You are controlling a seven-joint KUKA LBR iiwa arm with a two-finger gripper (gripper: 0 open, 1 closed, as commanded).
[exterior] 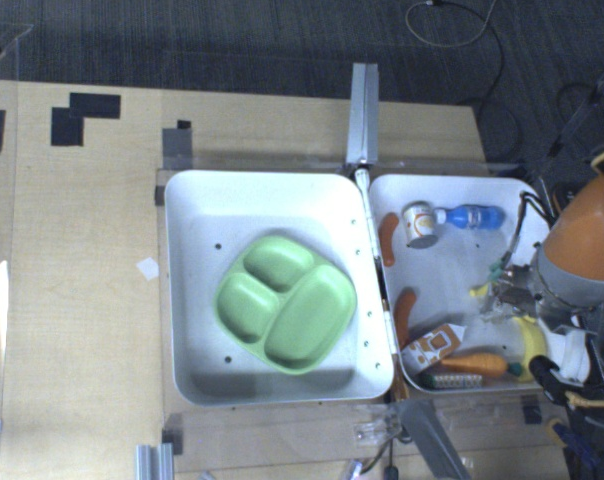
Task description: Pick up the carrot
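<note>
1 carrot point(474, 365) below tool point(502, 293)

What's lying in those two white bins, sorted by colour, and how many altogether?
Green: 1, divided plate
Orange: 1, carrot
Reddish-brown: 2, sausages
Blue: 1, bottle
Silver: 1, can
Brown and white: 1, packet
Yellow: 1, item
Total: 8

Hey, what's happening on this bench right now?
A robot arm reaches in from the right over the right-hand bin, its gripper low near that bin's right side. The carrot it is meant to pick up lies untouched along the bin's front edge, beside a small carton. The left-hand bin holds a green divided plate.
</note>
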